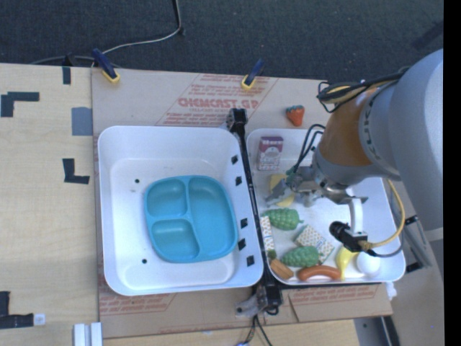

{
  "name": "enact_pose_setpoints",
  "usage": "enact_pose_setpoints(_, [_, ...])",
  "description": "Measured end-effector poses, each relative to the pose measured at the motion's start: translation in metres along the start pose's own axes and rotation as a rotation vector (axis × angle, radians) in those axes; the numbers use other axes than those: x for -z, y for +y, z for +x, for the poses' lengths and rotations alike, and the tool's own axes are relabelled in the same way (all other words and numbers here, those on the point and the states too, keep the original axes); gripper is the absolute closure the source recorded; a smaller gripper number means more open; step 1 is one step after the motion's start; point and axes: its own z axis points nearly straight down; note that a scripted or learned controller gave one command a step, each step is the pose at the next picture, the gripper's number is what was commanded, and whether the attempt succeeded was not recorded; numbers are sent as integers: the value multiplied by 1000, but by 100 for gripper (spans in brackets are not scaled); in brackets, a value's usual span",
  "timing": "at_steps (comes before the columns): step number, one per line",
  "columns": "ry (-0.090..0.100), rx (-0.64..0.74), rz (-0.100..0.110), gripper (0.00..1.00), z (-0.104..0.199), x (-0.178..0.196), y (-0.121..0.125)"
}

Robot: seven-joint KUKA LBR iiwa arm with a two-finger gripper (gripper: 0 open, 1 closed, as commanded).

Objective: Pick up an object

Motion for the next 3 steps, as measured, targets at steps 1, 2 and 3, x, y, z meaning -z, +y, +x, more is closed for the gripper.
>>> enact_pose_setpoints(1, [-1,1,-1,0,27,99,76])
enact_pose_setpoints(2, [0,0,4,0,55,98,38])
enact_pose_setpoints(3, [-2,-1,3,0,40,98,23])
